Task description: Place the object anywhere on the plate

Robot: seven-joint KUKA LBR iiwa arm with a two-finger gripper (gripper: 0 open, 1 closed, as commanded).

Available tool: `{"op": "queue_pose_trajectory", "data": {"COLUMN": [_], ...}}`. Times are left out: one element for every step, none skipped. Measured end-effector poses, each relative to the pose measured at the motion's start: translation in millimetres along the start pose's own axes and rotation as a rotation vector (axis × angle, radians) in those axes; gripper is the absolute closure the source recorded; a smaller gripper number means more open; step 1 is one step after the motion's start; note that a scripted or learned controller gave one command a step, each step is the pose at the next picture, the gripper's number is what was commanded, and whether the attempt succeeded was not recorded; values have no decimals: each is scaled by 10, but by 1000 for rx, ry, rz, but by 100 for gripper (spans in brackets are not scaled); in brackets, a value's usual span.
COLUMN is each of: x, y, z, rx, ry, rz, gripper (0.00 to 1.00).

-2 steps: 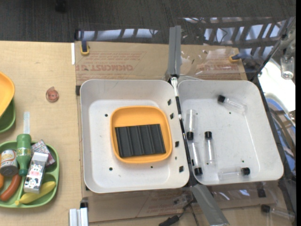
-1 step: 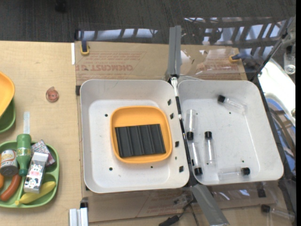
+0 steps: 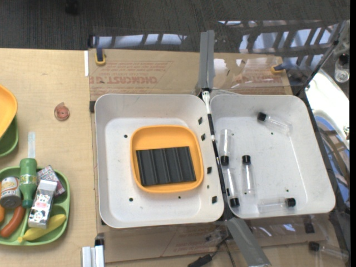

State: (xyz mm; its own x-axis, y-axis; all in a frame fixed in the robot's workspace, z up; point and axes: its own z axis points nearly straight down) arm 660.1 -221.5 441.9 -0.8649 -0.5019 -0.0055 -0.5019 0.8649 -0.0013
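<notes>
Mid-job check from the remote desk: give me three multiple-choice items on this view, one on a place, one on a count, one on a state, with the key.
1. Where is the orange plate?
A. In the left bin
B. In the right bin
C. On the wooden table

2. How many clear tubes with black caps lie in the right bin?
A. Two
B. Five
C. Eight

3. How does the black ridged block lie?
A. Flat on the plate
B. Propped against the bin wall
C. Hanging over the rim of the bin

Key: 1 A, the plate sits in the middle of the left bin. 2 B, one tube lies near the top, three by the divider and one along the bottom wall. 3 A, the block lies flat within the plate's rim.
</notes>
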Motion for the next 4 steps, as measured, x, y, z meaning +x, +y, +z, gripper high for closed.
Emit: {"op": "queue_pose_trajectory", "data": {"x": [1,0,-1,-1], "y": [1,3,4,5], "z": [-5,-7,1,1], "rx": [0,0,-2,-3], "ry": [-1,-1,-1,-2], "rz": [-258,-583,-941,-1271], "gripper": [100,100,100,100]}}
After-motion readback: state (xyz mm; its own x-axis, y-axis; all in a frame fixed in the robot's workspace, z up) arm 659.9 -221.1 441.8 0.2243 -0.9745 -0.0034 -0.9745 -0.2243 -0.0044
